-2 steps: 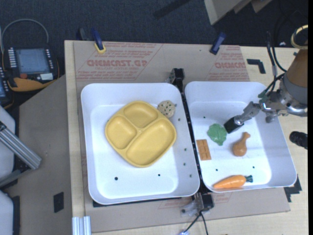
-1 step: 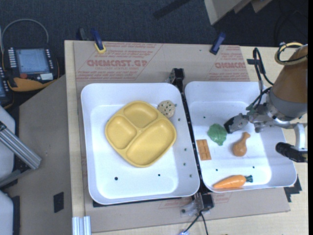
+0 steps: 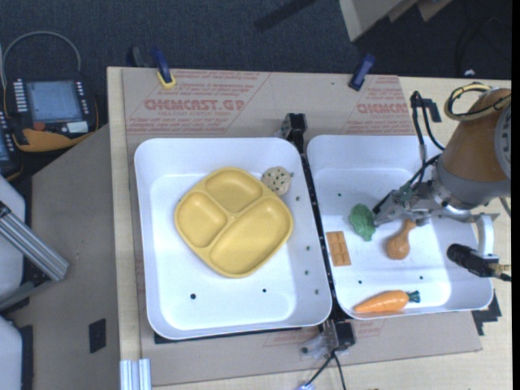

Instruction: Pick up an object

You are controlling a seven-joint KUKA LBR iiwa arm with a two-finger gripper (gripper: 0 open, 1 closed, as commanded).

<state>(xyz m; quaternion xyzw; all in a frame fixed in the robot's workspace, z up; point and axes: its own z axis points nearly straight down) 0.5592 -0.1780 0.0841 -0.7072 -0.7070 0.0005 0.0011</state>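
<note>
My gripper [image 3: 388,209] hangs low in the right bin [image 3: 357,154], and I cannot tell how it is set; taking the green broccoli piece [image 3: 361,222] as my mark, it lies just left of my gripper; the bin's left wall is near its left, with bare white floor above it; the tan drumstick [image 3: 399,241] lies just right of it, long axis tilted, fat end down-left; a flat orange cracker [image 3: 338,248] sits below-left; the carrot [image 3: 382,302] lies further below along the lower wall, leaf tip right.
</note>
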